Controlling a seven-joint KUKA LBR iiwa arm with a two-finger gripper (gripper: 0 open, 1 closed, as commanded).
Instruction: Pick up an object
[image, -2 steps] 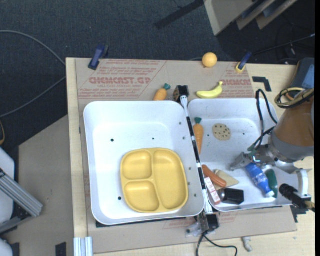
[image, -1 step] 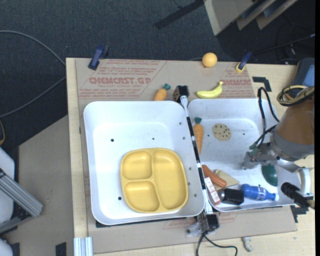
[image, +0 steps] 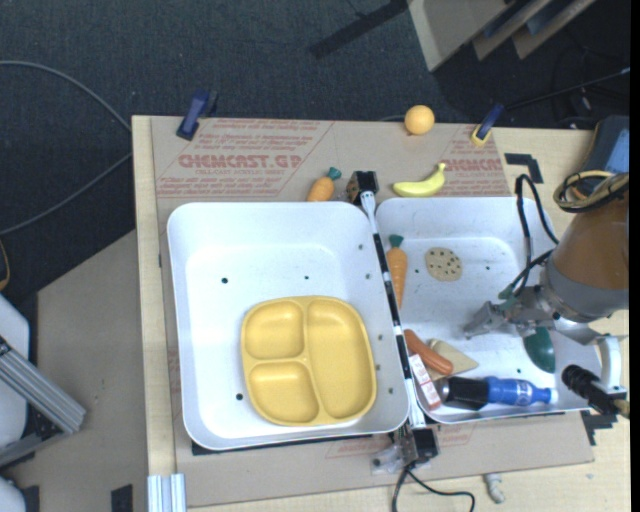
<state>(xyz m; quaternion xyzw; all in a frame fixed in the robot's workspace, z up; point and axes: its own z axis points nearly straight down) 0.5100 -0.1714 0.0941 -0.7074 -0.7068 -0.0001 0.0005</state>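
Gripper (image: 500, 318) low in right bin (image: 480, 225), right of frame; fingers look spread, nothing between them. Likely target: bottle (image: 498, 391) lying along the lower edge, probably light, stiff, slick; take it mid-body. Same bin: cookie (image: 443, 263), carrot (image: 397, 270). Left bin (image: 200, 260): yellow divided plate (image: 308, 358).

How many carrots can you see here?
2. One carrot lies in the right bin, against its left wall. The other carrot lies on the board behind the left bin. The arm could hide more.

Dark carpet floor (image: 90, 60) around bench (image: 120, 300)
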